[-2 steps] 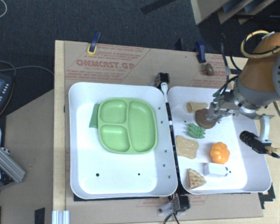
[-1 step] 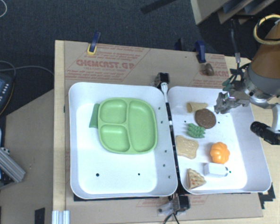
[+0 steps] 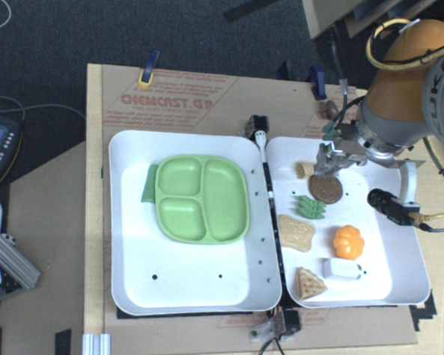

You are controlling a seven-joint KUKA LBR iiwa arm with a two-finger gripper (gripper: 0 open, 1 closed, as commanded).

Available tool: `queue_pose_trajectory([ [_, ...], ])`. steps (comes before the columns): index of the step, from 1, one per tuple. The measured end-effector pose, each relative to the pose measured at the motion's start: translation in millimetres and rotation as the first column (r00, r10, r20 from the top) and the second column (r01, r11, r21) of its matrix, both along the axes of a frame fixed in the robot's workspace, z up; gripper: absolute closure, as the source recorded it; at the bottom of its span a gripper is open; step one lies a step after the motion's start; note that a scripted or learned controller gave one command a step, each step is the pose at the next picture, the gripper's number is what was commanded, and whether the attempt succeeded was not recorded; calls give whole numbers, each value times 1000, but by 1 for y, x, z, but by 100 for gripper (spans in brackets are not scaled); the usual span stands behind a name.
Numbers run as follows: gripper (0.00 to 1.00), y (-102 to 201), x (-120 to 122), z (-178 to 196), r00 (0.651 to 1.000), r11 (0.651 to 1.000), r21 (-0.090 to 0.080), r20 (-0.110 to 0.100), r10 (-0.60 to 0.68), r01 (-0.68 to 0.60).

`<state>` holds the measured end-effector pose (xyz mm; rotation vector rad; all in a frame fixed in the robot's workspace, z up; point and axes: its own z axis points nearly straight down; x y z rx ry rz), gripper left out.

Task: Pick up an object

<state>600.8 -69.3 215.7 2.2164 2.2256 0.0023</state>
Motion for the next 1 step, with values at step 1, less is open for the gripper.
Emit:
queue_pose_trajectory([
  [1,100,49,20,-7,1000,1000,0,2,1,-1],
])
